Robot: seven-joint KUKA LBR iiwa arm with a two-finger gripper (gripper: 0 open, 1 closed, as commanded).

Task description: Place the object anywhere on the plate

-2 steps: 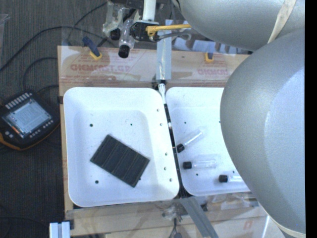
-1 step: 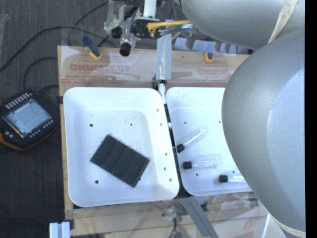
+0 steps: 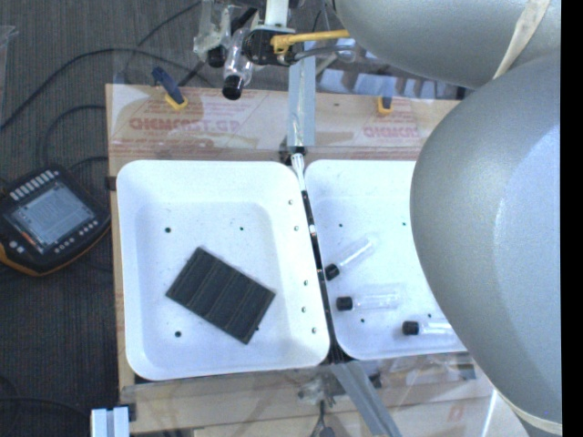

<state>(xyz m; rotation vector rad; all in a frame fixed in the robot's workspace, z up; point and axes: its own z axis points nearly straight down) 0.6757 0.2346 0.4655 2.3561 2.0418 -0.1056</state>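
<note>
A dark ribbed rectangular plate (image 3: pixel 220 295) lies at a slant on the floor of the left white bin (image 3: pixel 150 185). In the right bin (image 3: pixel 364 185) lie three clear tubes with black caps: one (image 3: pixel 350 257) near the divider, one (image 3: pixel 369 300) below it, and one (image 3: pixel 428 328) partly under the arm. The big grey arm (image 3: pixel 496 198) covers the right side of the view and hides the right part of that bin.
A teach pendant (image 3: pixel 46 218) rests on the dark floor left of the bench. Camera hardware and clamps (image 3: pixel 239 44) stand behind the bins. A vertical metal post (image 3: pixel 301 107) rises at the divider's far end.
</note>
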